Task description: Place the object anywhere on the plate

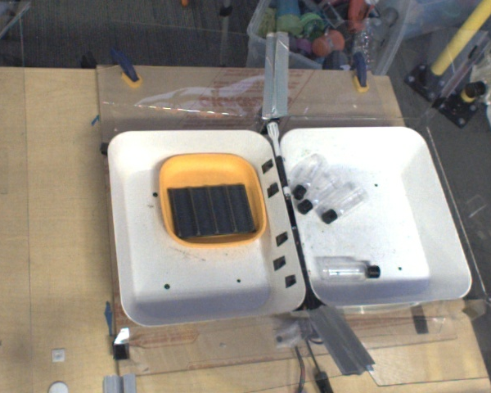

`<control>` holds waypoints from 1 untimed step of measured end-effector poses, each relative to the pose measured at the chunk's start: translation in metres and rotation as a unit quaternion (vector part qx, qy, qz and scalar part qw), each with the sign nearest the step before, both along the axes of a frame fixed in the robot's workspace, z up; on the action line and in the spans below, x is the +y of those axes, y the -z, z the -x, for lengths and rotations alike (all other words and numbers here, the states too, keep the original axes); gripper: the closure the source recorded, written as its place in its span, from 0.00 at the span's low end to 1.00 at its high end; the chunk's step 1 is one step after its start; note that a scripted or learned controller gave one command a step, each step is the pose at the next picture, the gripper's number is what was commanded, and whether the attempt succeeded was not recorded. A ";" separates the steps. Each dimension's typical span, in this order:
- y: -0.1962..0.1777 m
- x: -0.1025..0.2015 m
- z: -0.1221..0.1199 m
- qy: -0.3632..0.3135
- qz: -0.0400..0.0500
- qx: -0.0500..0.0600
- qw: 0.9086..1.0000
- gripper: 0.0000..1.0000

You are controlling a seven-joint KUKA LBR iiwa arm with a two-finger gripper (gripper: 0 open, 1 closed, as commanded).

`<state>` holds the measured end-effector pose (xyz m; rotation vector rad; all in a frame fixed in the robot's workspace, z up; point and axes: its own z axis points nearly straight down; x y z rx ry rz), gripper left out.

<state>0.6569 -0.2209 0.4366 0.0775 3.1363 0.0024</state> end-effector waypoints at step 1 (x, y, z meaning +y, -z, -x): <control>0.000 0.001 -0.008 -0.125 0.001 -0.003 0.992 1.00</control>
